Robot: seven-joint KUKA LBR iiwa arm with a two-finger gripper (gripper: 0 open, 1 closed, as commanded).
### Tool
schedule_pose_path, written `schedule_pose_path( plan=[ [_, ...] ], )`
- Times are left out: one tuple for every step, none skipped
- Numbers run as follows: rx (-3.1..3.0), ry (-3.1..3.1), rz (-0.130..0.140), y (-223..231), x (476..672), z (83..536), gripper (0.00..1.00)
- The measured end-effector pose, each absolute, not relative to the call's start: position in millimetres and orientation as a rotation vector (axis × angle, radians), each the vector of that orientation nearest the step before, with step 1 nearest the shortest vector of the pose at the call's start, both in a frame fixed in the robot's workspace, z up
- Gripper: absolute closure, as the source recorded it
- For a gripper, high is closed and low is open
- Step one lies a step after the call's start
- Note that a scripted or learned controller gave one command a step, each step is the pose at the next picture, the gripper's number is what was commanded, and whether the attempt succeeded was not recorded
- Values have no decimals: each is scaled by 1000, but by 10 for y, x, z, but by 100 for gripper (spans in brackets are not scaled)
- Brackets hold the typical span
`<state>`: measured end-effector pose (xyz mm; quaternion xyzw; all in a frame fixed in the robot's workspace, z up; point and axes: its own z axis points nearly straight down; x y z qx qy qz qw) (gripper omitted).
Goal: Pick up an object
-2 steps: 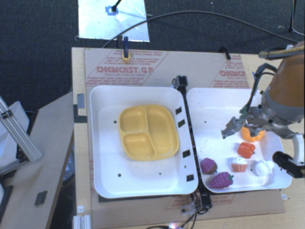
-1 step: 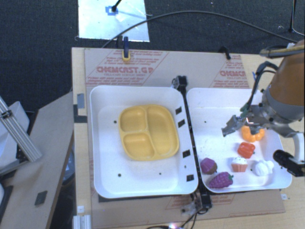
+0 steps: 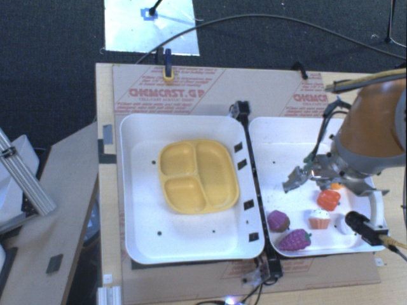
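Camera view: grey arm (image 3: 375,129) w/ orange band reaching in from right, over right bin (image 3: 273,142). End effector (image 3: 297,179) low above bin floor, upper-middle area; finger state — cannot tell, too small/blurred. Nothing seen between fingers. Toy items grouped at bin's near edge: orange pepper-like piece (image 3: 328,199) just right of end effector, cupcake (image 3: 319,220) below it, purple round item (image 3: 278,220) nr divider, purple grape bunch (image 3: 295,239) at front rim. Left bin (image 3: 137,170) holding yellow 3-compartment tray (image 3: 197,175), roughly centred. Both bins on tabletop (image 3: 210,84), side by side, touching at divider.
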<state>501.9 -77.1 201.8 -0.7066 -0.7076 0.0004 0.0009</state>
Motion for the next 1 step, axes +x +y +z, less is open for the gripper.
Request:
schedule_pose_path(
  plan=[
    [-2219, -2220, 2, -865, 5043, 1461, 0]
  ],
)
